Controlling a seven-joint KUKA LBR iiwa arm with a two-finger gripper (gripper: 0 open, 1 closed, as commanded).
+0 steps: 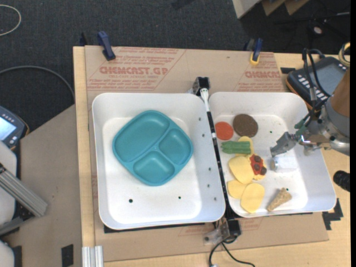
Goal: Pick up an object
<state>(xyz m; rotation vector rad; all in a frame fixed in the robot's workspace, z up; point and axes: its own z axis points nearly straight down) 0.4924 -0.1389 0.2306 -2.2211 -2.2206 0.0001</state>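
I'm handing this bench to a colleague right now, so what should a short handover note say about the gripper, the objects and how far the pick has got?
Gripper: low over the right bin, right of the food pile; nothing between its fingers, which look apart.
Objects, all in the right bin: brown disc, red disc, green piece, yellow pieces, small red item, tan wedge.
Left bin: teal divided plate.
Done: arm is reaching in.
Left: close on one object and lift; nothing is picked yet.
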